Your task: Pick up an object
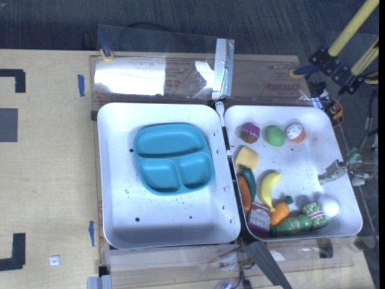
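The right white bin (313, 161) holds several toy foods. Along its far side lie a purple piece (249, 132), a green ball (275, 136) and a white and orange ball (295, 132). A yellow block (246, 158) and a long orange-red piece (243, 189) rest against its left wall. A banana (268, 187) lies beside them. At the near edge cluster a small carrot (280, 211), a dark green vegetable (296, 224), a purple and white packet (260, 218) and a white egg (330, 208).
The left white bin (114, 161) carries a blue divided plate (173, 157). A metal fixture (340, 171) juts over the right bin's right rim. A yellow pole with black clamps (346, 35) stands at the far right.
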Motion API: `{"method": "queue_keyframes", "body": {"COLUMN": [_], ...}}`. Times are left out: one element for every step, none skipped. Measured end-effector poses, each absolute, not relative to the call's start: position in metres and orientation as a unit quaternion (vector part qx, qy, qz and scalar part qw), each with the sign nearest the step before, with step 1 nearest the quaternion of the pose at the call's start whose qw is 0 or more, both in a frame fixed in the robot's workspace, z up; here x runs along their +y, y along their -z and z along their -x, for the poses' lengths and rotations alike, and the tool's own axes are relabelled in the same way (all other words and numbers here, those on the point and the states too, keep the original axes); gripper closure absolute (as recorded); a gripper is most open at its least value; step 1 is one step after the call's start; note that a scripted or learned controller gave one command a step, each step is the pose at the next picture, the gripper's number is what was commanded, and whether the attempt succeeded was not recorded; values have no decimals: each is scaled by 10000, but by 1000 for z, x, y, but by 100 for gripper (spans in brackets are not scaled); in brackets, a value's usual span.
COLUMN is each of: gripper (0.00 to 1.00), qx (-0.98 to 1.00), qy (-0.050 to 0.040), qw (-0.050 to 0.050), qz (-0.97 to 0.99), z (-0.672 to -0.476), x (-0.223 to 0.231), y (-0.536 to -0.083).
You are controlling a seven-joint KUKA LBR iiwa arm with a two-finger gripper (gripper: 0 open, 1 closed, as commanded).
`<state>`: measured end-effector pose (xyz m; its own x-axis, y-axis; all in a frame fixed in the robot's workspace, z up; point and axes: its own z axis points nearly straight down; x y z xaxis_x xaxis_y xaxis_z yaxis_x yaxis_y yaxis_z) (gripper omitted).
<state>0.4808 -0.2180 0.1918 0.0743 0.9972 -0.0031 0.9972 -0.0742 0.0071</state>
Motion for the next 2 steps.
{"method": "queue_keyframes", "body": {"gripper": [0,0], "qx": [6594,7177], "qy": [-6,10], "qw": [19,-21], "qz": [-7518,-6964], "z": [-481,-478], "x": [-207,-145], "y": [-239,-129]}}
